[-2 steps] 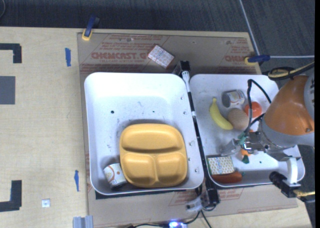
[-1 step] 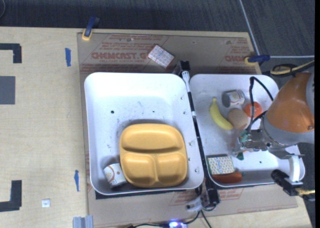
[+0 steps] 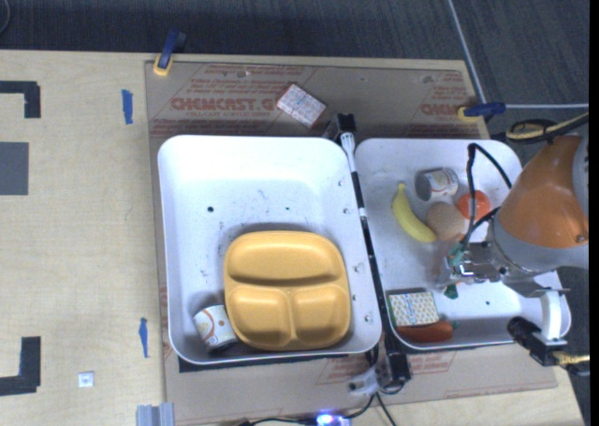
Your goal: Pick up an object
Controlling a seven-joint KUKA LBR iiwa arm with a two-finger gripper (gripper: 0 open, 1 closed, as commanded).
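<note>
Reaching in from the right, the grey arm (image 3: pixel 547 227) with its orange band hangs over the right bin (image 3: pixel 487 316), its jaws down near the bin's middle, just beside a tan rounded object (image 3: pixel 446 221); whether they are released or clenched cannot be told. A banana (image 3: pixel 410 215), a small can (image 3: pixel 435 183), an orange item (image 3: pixel 476 203), a patterned packet (image 3: pixel 413 307) and a red piece (image 3: pixel 426 330) also lie there. In the left bin (image 3: pixel 187 181) sit a yellow sectioned tray (image 3: pixel 286 287) and a small cup (image 3: pixel 212 325).
</note>
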